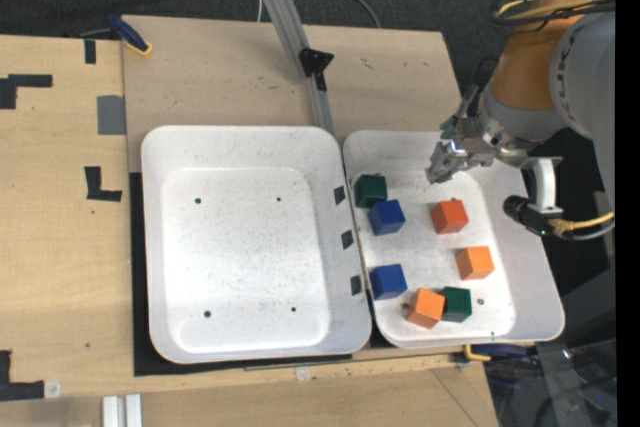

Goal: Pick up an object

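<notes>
The right bin (520, 315) holds several small blocks. A dark green block (371, 188) and a blue block (386, 216) lie near its left wall. A red-orange block (449, 215) sits mid-bin, with an orange block (475, 262) below it. At the front are a blue block (388, 281), an orange block (427, 307) and a dark green block (457, 303). My gripper (446, 162) hangs over the bin's back part, above and just behind the red-orange block, with nothing seen between its fingers.
The left bin (160, 215) is larger and lies beside the right one. A slanted metal pole (285, 0) crosses the bench behind the bins. The grey arm with its orange band (545, 65) comes in from the right, with cables (545, 215) by the bin's right rim.
</notes>
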